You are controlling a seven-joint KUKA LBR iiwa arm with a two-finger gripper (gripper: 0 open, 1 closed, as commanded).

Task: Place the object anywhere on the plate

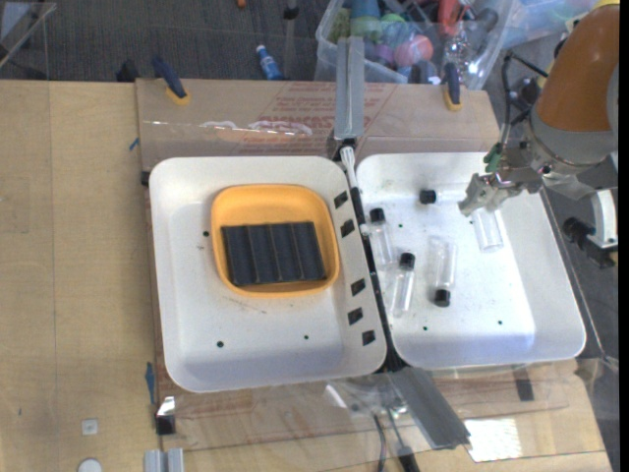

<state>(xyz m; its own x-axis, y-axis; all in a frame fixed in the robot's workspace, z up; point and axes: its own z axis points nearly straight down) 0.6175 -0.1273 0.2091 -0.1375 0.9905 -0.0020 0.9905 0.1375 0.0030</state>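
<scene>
No readable writing or labels anywhere. Left bin [177,342] holds one yellow plate [275,205] with one dark ribbed block [273,254] lying on it; right bin [550,313] holds four clear vials: one [487,230] just below the gripper [484,193], one [443,275] mid-bin, two [402,281] near the left wall, plus a loose black cap [427,197]. Gripper sits at the right bin's upper right; can't tell its finger state; floor toward the front edge is bare.

I see a pale wooden tabletop [59,264], a dark carpeted floor [147,18] behind it, and a clear plastic tub [423,18] of bright toys beyond the cardboard sheet [256,116].
</scene>
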